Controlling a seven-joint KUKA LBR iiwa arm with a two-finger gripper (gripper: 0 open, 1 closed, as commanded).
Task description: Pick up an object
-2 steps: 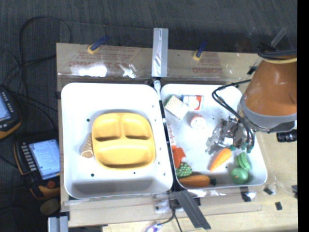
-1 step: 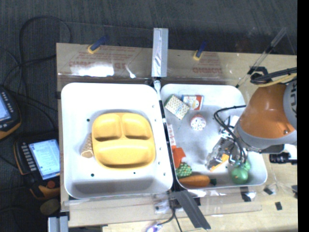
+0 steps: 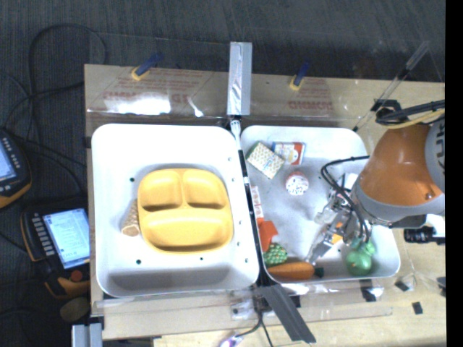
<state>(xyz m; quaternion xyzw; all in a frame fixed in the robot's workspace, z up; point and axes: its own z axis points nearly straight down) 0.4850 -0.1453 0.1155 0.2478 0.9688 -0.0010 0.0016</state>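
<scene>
My gripper (image 3: 327, 238) hangs low over the right bin (image 3: 376, 157), in its lower right part, under the grey and orange arm (image 3: 398, 172). A green toy vegetable (image 3: 359, 257) lies just right of it. An orange carrot (image 3: 293, 270) rests to its lower left against the front wall. A green-topped red piece (image 3: 271, 246) sits near the divider. Farther back lie a white ball (image 3: 296, 185), a cream box (image 3: 265, 160) and a red-and-white carton (image 3: 289, 152). Cables and metal parts hide the fingertips.
The left bin (image 3: 108, 194) holds a yellow divided tray (image 3: 185, 207) with a tan cone-shaped piece (image 3: 131, 221) at its left side. A metal post (image 3: 239, 78) stands behind the divider between the bins. Handheld devices lie on the floor at far left.
</scene>
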